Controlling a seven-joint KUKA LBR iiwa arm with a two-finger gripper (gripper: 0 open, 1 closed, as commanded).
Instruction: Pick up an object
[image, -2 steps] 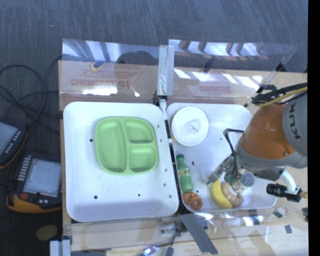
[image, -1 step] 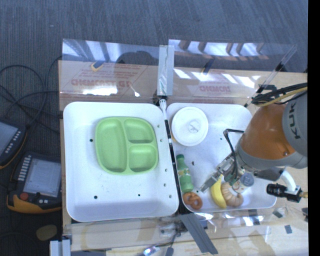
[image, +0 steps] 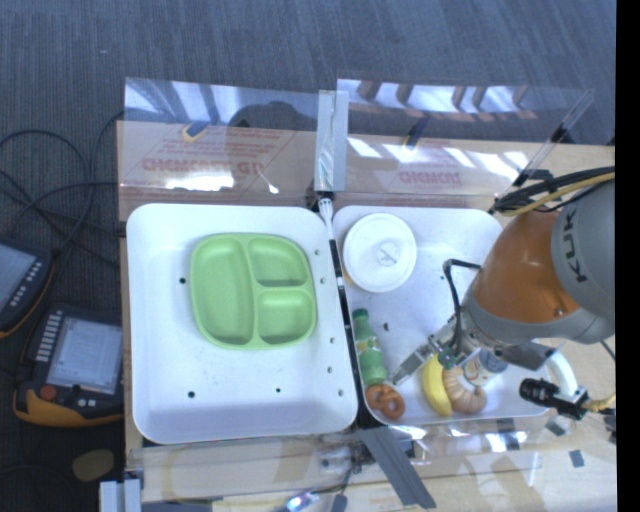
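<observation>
I see yellow banana (image: 434, 388) in right white bin (image: 420, 255), near front edge, touching tan pastry (image: 466, 392). Claw (image: 462, 352) directly above them; can't tell its state. Brown doughnut (image: 386, 401), green bottle (image: 368, 348), white round lid (image: 380, 252) nearby. Green divided tray (image: 253, 290) in left white bin (image: 160, 330).

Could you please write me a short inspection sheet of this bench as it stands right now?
Surface: left bin and right bin, side by side.
Job's things: green bottle, donut, banana and pastry crowd the right bin's near edge; white lid at its far left.
Clutter: green divided plate in left bin.
Grippers: claw low over the banana.
Cables: black cable loops beside the arm.
Surroundings: tablet, dark carpet.
</observation>
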